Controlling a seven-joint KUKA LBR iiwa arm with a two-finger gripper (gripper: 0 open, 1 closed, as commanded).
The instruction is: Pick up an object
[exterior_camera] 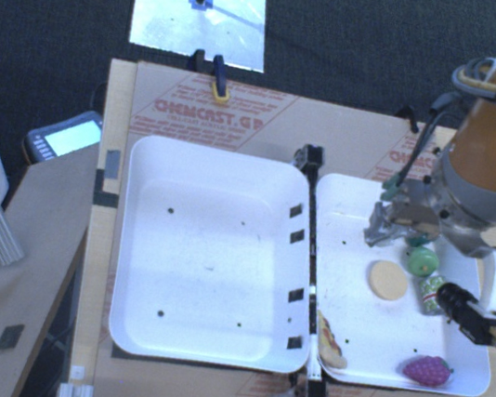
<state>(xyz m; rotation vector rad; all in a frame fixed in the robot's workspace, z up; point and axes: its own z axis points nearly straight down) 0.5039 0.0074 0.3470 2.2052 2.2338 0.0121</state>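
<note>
The desk [244,112] carries two white bins: the left bin [211,253] and the right bin [346,285], which holds a tan disc [388,281], a green ball [423,262], a magenta berry [427,369] and a yellowish piece [331,344]. The pincer [386,227] hangs just beside the disc; whether it is released or clenched I cannot tell.

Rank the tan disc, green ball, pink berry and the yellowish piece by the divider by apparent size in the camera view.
1. Tan disc
2. Pink berry
3. Green ball, partly hidden by the arm, so unsure

The yellowish piece looks similar to the berry; I won't rank them.
</note>
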